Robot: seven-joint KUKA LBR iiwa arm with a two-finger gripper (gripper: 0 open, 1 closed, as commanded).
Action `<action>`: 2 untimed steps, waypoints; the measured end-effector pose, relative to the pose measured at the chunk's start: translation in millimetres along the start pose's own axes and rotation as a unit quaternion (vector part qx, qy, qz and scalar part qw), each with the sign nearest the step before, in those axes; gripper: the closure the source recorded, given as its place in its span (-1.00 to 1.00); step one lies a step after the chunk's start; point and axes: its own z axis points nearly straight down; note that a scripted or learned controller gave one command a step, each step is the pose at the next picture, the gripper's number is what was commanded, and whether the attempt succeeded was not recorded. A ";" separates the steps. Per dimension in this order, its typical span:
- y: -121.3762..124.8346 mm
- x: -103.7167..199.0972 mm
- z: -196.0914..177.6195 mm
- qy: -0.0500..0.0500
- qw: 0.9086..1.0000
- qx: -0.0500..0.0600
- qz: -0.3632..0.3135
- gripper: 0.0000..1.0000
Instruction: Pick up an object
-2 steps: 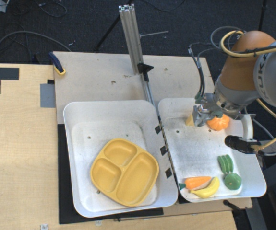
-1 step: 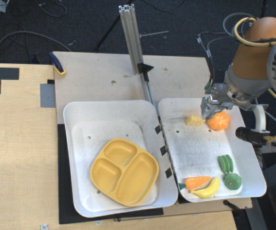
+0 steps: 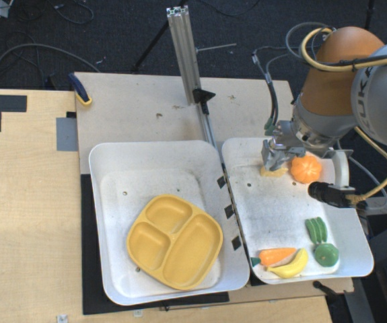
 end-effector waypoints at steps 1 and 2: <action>3.5 56.7 14.6 0.000 1.000 0.001 -0.001 1.00; 5.4 120.2 14.6 0.000 1.000 0.000 -0.002 1.00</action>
